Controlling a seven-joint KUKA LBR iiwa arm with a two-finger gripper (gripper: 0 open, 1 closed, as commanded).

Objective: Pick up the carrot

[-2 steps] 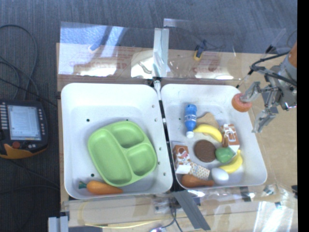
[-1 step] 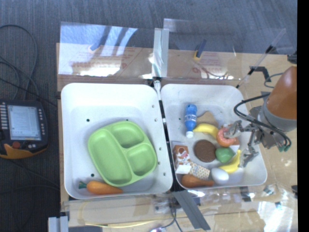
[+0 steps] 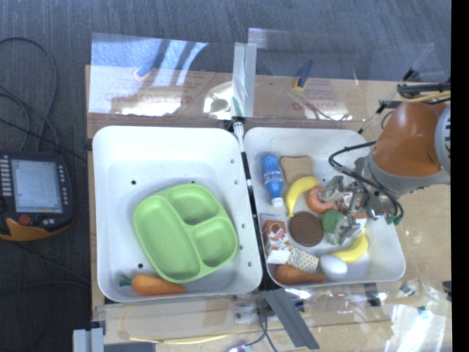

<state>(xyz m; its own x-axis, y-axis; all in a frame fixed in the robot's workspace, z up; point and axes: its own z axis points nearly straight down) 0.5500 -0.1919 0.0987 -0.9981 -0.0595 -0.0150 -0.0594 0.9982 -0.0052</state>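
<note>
The carrot [image 3: 152, 285], orange with a small green tip on its left, lies flat in the front left corner of the left bin [image 3: 110, 160], just in front of the green plate. My gripper [image 3: 344, 208] hangs low over the right bin [image 3: 388, 270], far to the right of the carrot. It sits among the toy foods there, above a green item [image 3: 332, 220] and beside a pinkish-orange ring [image 3: 319, 199]. Nothing orange and carrot-shaped is seen in the gripper.
A green divided plate [image 3: 186, 231] takes up the middle of the left bin. The right bin holds a blue bottle [image 3: 272, 179], a bread slice [image 3: 294, 168], two bananas [image 3: 299, 193], a brown disc [image 3: 305, 229], a white egg [image 3: 334, 265] and a brownish-orange piece [image 3: 296, 273].
</note>
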